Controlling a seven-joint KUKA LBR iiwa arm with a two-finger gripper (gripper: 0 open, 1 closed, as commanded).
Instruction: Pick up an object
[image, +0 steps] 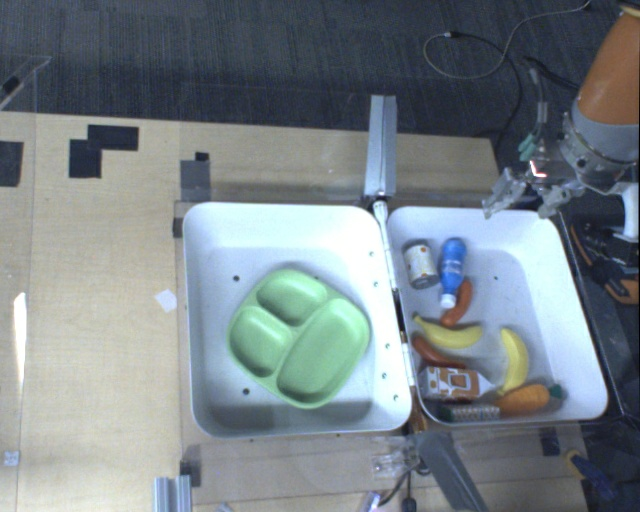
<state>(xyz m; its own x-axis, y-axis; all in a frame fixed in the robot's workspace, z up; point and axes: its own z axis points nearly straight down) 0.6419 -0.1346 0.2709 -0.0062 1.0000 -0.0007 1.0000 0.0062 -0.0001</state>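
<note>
Two shallow white plastic bins side by side on a pale wooden table (90, 330), with rounded corners and a metal rail (381, 145) running up from the seam between them. In the left bin (205, 300), one light green divided plate (299, 336) of smooth plastic, with three rounded compartments, lying flat near the middle. In the right bin (575, 330), a cluster of small toy foods: a short grey can (421, 265) near the top left, just beside it a blue bottle with a white cap (451, 270), lying down; a brown sausage (459, 305) below the bottle; a curved yellow banana (449, 334) over a second brown sausage (431, 350); another yellow banana (514, 359) to the right, more upright; an orange carrot (526, 399) at the bottom right corner; a small brown and white carton (449, 382) next to a dark comb-like piece (470, 411) at the bottom edge. Above the far right corner of that bin, the gripper (524, 195), hanging from the grey wrist with its orange band, metal fingers spread wide apart, nothing between them, well apart from all the toys. Black cables (480, 50) on the dark carpet behind.
</note>
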